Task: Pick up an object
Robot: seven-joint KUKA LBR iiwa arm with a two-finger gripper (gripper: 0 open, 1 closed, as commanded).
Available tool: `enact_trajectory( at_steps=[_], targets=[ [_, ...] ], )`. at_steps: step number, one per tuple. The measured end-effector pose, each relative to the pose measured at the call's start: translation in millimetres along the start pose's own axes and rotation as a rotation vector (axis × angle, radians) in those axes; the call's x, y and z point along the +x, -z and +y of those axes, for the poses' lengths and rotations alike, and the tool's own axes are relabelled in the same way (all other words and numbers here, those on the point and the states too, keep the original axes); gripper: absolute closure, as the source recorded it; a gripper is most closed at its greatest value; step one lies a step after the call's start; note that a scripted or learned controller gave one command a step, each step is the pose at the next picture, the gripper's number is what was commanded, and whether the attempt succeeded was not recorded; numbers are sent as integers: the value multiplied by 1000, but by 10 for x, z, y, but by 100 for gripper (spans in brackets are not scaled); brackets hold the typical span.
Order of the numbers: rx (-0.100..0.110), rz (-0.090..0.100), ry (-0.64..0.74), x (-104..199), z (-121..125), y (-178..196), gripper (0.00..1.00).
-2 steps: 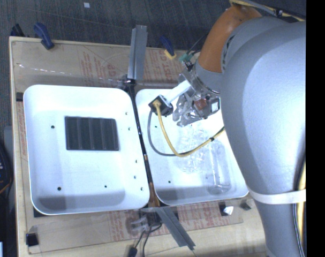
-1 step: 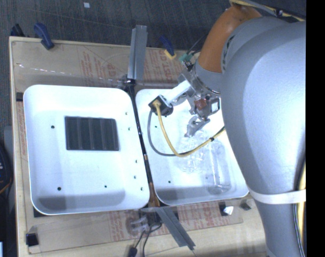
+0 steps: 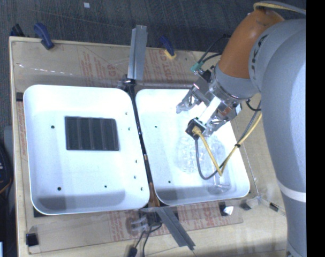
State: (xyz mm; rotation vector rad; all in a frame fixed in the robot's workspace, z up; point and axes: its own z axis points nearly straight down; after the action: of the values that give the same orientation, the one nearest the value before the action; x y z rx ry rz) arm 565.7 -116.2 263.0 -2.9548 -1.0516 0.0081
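Grey arm (image 3: 269,63) angles down-left, wrist over right bin (image 3: 162,143).

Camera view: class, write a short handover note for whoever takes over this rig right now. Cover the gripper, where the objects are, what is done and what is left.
Gripper: hangs over the right bin, near its upper middle; nothing shows between its fingers, and whether they are open or shut is unclear.
Objects: a clear glass lies in the right bin, below the gripper, toward the bin's lower right. A dark ribbed rectangle lies flat in the left bin.
Done: no pick visible yet.
Left: descend on an object, close on it and lift it.
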Motion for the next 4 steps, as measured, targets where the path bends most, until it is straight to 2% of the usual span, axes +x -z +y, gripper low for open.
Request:
enact_trajectory(
  at_steps=[1,2,3,4],
  targets=[
    [0,0,243,-445,266,3,0],
    [1,-1,398,202,91,-433,0],
    [-5,0,231,-358,443,-147,0],
    [-2,-1,534,-539,230,-343,0]
  ],
)
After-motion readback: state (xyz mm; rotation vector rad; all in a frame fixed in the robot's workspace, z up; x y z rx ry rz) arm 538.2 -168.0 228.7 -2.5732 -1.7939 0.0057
